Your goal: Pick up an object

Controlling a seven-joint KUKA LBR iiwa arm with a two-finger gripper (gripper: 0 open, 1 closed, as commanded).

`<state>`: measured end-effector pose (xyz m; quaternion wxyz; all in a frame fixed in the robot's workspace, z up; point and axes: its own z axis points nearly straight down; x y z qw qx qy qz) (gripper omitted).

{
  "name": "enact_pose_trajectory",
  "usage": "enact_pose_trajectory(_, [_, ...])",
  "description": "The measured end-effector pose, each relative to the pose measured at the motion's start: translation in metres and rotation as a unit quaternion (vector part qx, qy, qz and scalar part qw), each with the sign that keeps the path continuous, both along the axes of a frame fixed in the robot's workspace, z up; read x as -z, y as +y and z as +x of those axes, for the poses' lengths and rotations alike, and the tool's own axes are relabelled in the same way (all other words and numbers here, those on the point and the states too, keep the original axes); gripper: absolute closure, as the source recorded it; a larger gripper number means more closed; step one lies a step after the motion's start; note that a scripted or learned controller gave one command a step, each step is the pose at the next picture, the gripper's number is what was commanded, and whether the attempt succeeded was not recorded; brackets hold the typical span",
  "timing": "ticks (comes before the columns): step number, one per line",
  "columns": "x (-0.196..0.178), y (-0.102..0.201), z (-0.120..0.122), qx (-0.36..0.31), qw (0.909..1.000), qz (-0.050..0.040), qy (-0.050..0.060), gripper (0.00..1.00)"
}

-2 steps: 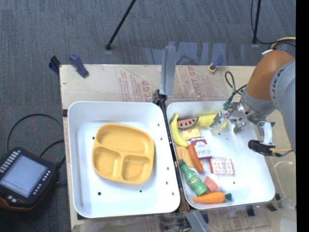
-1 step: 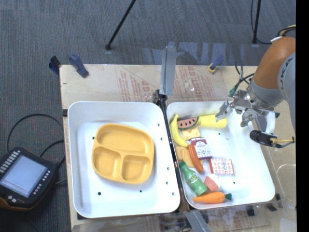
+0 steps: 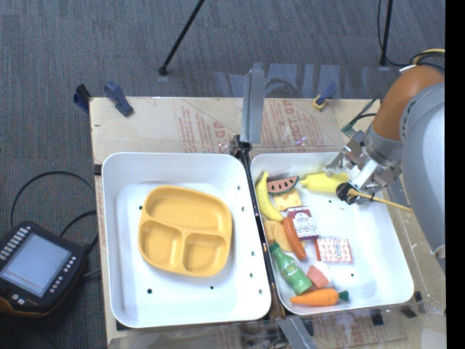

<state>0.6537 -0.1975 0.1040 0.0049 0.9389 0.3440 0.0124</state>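
Observation:
My gripper (image 3: 340,170) hangs over the far right part of the right bin (image 3: 378,267), reaching in from the right. Just to its left lies a yellow oblong toy (image 3: 318,183), touching or nearly touching the gripper's tip. Further left in the same bin are a watermelon slice (image 3: 282,185) and a banana (image 3: 266,199). In the middle lie a red sausage (image 3: 293,237), a small dark-red box (image 3: 302,222) and a red-and-white patterned box (image 3: 334,249). Near the front are a green bottle (image 3: 290,269), a pink-and-white piece (image 3: 317,275) and a carrot (image 3: 318,297).
The left bin (image 3: 123,267) holds a yellow divided plate (image 3: 186,230). A grey upright post (image 3: 253,111) stands behind the seam between the bins. Blue clamps (image 3: 116,97) sit on the bench's far left edge. A teach pendant (image 3: 33,266) lies on the floor at left.

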Motion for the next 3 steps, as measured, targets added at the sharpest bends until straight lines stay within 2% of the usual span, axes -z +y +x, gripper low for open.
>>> enact_pose_trajectory(1, [-0.03, 0.001, -0.022, -0.019, 0.9997, 0.0, 0.012, 0.0])
enact_pose_trajectory(2, [0.004, 0.003, -0.011, 0.15, 0.9885, 0.0096, 0.011, 0.0])
enact_pose_trajectory(3, [-0.013, 0.008, -0.004, 0.145, 0.9893, 0.0118, 0.002, 1.0])
